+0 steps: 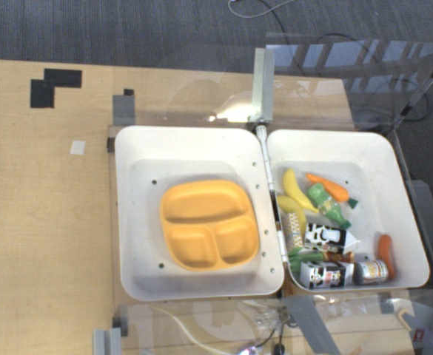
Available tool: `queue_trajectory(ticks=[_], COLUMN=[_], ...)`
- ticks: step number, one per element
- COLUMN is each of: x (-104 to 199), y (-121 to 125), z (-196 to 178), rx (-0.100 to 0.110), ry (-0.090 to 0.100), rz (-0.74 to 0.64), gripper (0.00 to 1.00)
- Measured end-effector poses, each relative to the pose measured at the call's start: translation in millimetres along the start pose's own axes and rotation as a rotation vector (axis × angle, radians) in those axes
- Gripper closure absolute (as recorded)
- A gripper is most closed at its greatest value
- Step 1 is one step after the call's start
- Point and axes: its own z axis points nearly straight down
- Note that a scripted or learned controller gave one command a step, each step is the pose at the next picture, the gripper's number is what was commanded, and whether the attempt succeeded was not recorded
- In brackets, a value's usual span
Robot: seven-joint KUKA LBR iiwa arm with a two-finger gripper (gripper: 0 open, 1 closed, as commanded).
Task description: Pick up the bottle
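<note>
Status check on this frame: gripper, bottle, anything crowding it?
Green bottle lying in right bin, untouched. Crowded: carrot and bananas alongside, cow-print carton just below. Yellow tray sits in left bin.

In the right shallow white bin [383,154] my view of the heap is poor. The green plastic bottle [327,202] lies partly across the orange carrot [329,187], so I cannot see the carrot's whole length. The lower yellow banana [290,207] runs under the cow-patterned black-and-white carton [326,237], and something dark green [299,256] shows below that carton, too covered for me to name. The labels on the second small carton [326,275] and the silver can [369,272] are too small to read. Loose cables [264,339] run off the bottom edge.
</note>
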Motion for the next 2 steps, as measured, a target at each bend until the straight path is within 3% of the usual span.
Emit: queue_trajectory(ticks=[1, 2], x=[-11, 6], y=[7, 34], z=[0, 0], rx=[-0.001, 0.000], ry=[-0.001, 0.000], rz=[0.297, -0.018], gripper=[0.00, 0.00])
